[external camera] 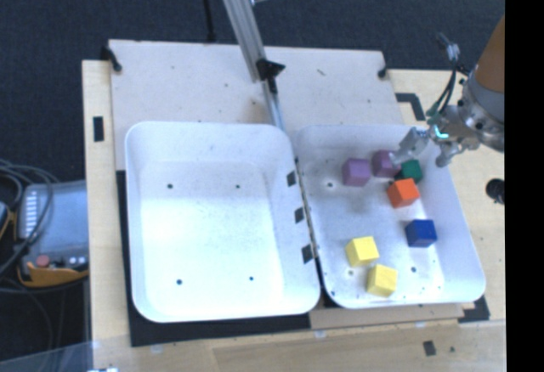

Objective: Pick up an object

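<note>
the arm reaches in from the right, its fingers [429, 145] spread open and holding nothing, hanging over the far edge of the right bin [463, 277]. just beside them lie two purple blocks [357, 171], a green block [412, 170] and an orange block [403, 192]; a blue block [421, 232] and two yellow blocks [362, 250] lie nearer. the left bin [136, 141] sits alongside on the worktop [187, 64].

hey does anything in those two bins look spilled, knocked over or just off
Nothing looks spilled or damaged. All the blocks sit in the right bin: two purple blocks touching, a green block, orange block, blue block and two yellow blocks. The gripper hovers at its far edge.
</note>
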`<state>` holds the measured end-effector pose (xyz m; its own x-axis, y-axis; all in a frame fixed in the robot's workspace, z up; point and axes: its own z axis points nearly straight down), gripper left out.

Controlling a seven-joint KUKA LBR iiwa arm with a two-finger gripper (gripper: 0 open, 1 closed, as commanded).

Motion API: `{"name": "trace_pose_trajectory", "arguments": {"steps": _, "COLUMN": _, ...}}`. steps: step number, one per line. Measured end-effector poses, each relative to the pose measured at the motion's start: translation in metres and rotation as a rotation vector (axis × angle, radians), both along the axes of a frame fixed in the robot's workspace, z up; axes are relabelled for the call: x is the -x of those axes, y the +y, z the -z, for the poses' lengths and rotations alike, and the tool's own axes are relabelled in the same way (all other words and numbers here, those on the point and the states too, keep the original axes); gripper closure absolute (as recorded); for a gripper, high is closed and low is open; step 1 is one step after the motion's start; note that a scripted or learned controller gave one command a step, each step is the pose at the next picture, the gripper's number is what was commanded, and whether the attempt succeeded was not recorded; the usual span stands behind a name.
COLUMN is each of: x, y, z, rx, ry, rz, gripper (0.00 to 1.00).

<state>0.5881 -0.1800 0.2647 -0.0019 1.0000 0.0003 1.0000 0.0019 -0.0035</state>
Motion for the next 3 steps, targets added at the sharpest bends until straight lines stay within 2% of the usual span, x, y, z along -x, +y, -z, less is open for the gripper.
{"name": "trace_pose_trajectory", "arguments": {"steps": 1, "x": -0.001, "y": 0.0, "z": -0.003, "rx": 0.001, "ry": -0.004, "rz": -0.001, "gripper": 0.0}}
{"name": "trace_pose_trajectory", "arguments": {"steps": 2, "x": -0.001, "y": 0.0, "z": 0.04, "rx": 0.001, "ry": 0.0, "rz": 0.002, "gripper": 0.0}}
{"name": "trace_pose_trajectory", "arguments": {"steps": 3, "x": -0.003, "y": 0.004, "z": 0.102, "rx": 0.001, "ry": 0.001, "rz": 0.005, "gripper": 0.0}}
